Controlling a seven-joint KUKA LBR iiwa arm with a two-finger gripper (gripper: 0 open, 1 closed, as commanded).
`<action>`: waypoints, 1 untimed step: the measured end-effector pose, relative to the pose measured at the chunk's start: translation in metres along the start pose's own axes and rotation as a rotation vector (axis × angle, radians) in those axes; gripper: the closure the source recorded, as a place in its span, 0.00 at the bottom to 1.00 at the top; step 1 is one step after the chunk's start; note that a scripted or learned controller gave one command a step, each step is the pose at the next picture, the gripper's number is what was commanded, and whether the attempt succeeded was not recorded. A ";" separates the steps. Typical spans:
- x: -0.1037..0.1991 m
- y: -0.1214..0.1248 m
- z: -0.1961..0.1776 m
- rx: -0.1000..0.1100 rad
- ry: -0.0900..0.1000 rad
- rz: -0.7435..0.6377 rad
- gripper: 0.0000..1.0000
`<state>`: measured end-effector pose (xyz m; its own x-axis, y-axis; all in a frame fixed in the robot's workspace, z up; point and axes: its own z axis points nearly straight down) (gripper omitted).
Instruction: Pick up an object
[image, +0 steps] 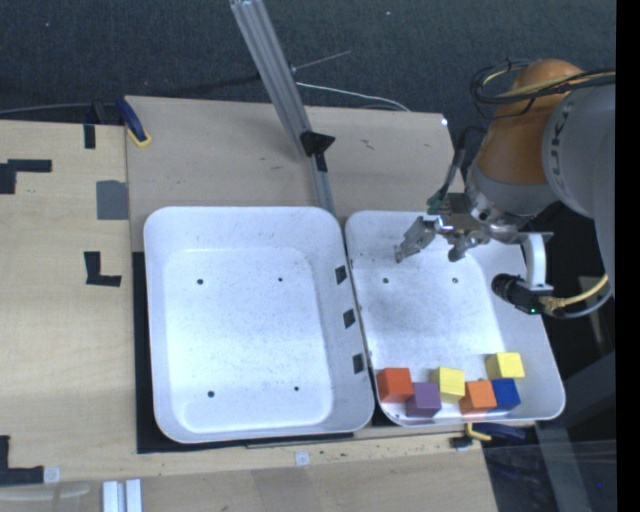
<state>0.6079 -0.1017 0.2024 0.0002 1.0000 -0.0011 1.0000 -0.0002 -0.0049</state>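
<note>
Camera view puts you above the bench, looking down at a slant on two shallow white bins set side by side. The arm comes in from your right, its orange band sitting just above the wrist, and the gripper hangs over the far part of the right bin. You can see its two fingers spread apart, one pointing down to the left and the other to the right, with nothing between them.

Look to the near edge of that same bin for the blocks, well apart from the gripper. An orange block lies furthest left, with a purple block just beside it. A yellow block sits next, then a second orange block touching a blue block. Another yellow block rests just behind the blue one.

The left bin lies beside it, and a slanted metal pole crosses the bench beyond both bins.
</note>
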 end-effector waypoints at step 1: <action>0.098 -0.017 -0.014 -0.003 0.005 -0.010 0.00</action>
<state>0.5911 -0.0040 0.2167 -0.0094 0.9999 0.0036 1.0000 0.0094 -0.0020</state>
